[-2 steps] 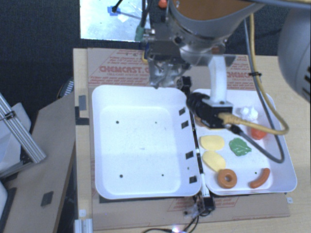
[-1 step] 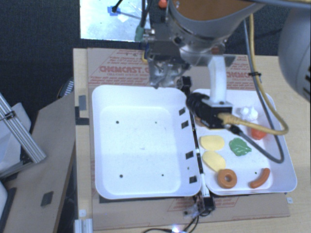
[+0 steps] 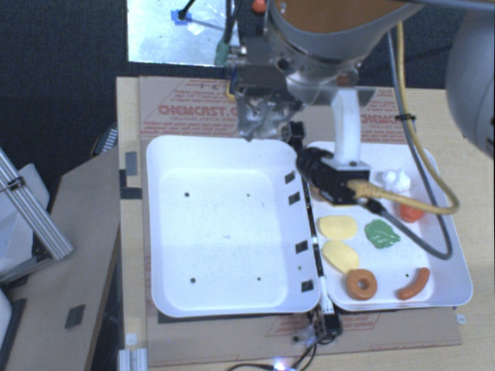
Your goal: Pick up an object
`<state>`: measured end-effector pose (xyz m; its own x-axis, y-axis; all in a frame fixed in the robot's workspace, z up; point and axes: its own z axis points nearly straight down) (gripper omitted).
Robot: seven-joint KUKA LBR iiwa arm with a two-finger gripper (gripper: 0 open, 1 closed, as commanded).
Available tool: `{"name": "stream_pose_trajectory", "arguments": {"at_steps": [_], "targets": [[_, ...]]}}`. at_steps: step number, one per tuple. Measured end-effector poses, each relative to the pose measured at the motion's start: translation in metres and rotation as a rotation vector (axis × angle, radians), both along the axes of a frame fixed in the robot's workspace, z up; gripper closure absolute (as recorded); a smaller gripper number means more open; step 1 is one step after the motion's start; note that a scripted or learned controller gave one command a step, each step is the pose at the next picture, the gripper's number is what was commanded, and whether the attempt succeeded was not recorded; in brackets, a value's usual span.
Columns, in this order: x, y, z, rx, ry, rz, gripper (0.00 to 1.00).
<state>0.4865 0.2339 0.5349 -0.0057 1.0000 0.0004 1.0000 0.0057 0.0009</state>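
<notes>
My gripper (image 3: 267,126) hangs over the far rim of the left bin (image 3: 170,230), near the divide between the two bins. Nothing shows held under it. The objects lie in the right bin (image 3: 456,280): two pale yellow pieces (image 3: 338,226) (image 3: 340,255), a green leafy piece (image 3: 381,233), a brown ring like a doughnut (image 3: 361,284), an orange-red sausage (image 3: 413,284), a red piece (image 3: 410,211) and a small white piece (image 3: 396,181). All of them lie to the right of the gripper and nearer the front.
The wide arm body (image 3: 340,14) covers the top of the view. A white post with a black fitting (image 3: 334,178) and a yellow cable (image 3: 418,199) hang over the far left part of the right bin. Both bins rest on a cardboard sheet (image 3: 186,107).
</notes>
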Motion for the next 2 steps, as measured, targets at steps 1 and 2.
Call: {"name": "stream_pose_trajectory", "arguments": {"at_steps": [1,2], "targets": [[0.0,0.0,0.0,0.0,0.0,0.0,1.0],[0.0,0.0,0.0,0.0,0.0,0.0,1.0]]}}
